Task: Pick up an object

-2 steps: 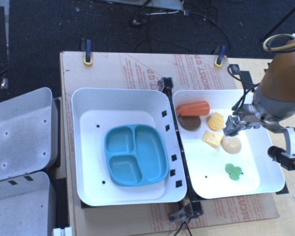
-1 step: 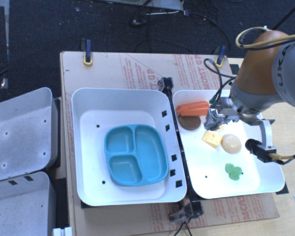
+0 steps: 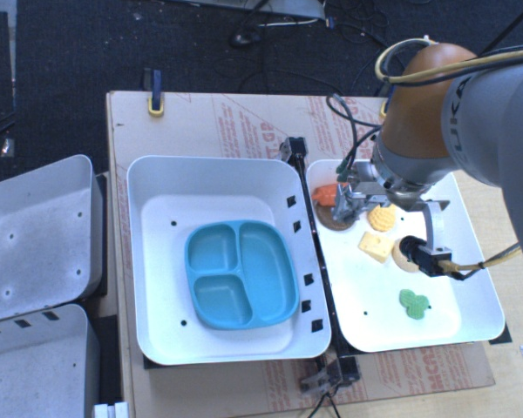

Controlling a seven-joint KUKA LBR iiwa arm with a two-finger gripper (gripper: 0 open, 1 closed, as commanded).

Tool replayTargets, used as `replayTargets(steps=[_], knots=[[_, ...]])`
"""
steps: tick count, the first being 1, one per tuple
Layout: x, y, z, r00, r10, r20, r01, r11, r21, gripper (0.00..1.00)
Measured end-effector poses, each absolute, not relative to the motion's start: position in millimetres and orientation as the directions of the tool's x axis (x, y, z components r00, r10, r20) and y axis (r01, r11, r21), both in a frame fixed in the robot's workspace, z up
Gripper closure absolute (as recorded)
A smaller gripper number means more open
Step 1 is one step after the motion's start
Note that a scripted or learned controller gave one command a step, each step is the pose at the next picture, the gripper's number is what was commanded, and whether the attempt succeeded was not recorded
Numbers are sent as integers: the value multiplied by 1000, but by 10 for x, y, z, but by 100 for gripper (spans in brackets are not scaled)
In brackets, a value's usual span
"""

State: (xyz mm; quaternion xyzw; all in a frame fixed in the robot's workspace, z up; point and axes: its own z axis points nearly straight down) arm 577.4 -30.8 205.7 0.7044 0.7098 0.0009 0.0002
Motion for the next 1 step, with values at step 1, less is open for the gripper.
replayTargets(steps=[1], knots=[[5952,160,2023,-8,1000,1,1000,8,2,100]])
